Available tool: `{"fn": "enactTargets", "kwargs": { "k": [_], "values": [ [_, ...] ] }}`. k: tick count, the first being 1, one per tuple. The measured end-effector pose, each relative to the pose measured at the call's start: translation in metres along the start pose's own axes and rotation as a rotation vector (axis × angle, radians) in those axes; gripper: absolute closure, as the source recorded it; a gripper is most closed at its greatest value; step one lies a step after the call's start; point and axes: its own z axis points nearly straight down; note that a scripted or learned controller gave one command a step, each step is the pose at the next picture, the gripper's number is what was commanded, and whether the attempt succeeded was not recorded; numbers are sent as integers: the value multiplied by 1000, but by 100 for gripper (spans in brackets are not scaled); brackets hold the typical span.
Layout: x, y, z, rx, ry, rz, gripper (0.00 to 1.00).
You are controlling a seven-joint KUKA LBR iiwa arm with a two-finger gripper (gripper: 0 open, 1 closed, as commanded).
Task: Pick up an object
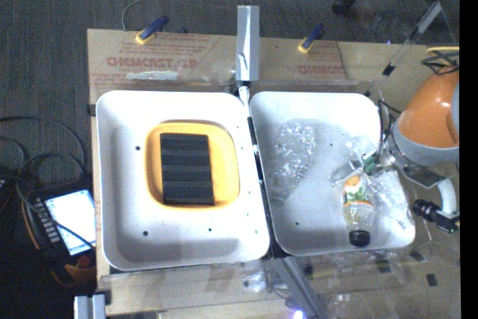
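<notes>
In the right bin [299,231] lies a clear plastic bottle [357,204] with an orange and green label, its black cap pointing to the near wall. A crumpled clear plastic bag [293,152] rests in the middle left of that bin. The grey arm with its orange band [429,119] reaches in over the bin's right wall. My gripper [373,163] is low at the bottle's far end, close to or touching it. The left bin [119,183] holds a yellow dish with a black ridged block [187,168] in it.
More clear plastic [390,194] lies by the right wall next to the bottle. A metal post [246,48] stands behind the gap between the bins. Two blue and yellow clamps [151,29] hold the board at the back. A handheld screen [67,214] sits on the floor at left.
</notes>
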Motion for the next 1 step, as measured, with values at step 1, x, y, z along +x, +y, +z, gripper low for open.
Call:
{"fn": "enactTargets", "kwargs": {
  "k": [1],
  "values": [
    [0, 2, -9, -2, 1, 0, 100]
  ]
}}
